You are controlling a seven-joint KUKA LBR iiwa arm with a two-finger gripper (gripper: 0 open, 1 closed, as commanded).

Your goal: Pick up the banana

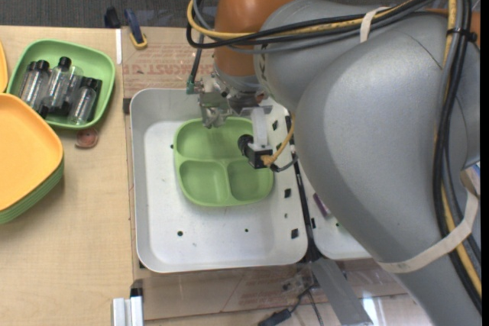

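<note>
Left of the bin (153,240), orange plates (27,156) and a green tray of vials (65,80) sit on the bench (76,271). A green divided plate (218,179) lies inside the bin. The gripper (216,114) hangs over the plate's upper edge.

White bin (153,187) on the bench, holding a green divided plate (218,179) with three compartments, set toward the bin's far side. Second white bin (336,240) just beside it, mostly covered. Left on the wooden table (69,256): green square tray (103,69) with several dark-capped clear vials (57,88); stacked orange plates (27,156) near it, one edge overlapping the tray.
</note>
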